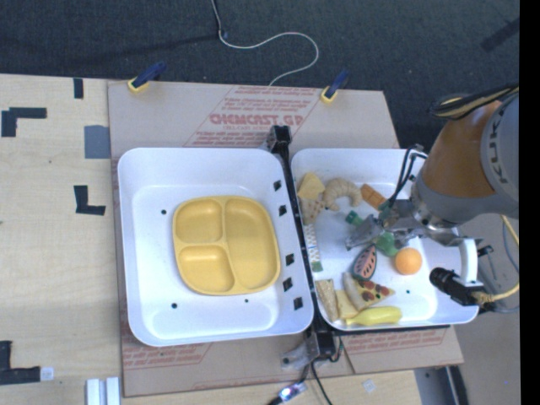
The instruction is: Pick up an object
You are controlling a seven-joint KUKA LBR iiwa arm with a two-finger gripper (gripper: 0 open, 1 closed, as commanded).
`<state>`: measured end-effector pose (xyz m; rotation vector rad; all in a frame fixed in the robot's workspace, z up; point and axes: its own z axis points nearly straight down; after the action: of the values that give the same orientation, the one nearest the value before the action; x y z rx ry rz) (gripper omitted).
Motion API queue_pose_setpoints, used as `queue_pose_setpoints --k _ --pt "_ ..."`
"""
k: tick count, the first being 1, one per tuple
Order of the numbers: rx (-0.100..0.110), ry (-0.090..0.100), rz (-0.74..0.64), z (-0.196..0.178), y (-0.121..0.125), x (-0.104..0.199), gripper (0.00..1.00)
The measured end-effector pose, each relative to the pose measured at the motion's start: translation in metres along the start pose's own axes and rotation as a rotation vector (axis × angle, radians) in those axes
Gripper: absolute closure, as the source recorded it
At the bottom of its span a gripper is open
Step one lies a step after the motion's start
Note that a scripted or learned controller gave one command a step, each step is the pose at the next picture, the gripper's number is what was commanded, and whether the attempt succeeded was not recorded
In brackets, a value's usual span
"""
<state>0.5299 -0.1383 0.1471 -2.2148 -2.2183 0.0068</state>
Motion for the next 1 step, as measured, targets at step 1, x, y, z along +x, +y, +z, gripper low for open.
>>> queue_pose_setpoints --k 1 --pt "0.000 0.000 0.001 0.0606 -0.0093 -0.0016 0.00"
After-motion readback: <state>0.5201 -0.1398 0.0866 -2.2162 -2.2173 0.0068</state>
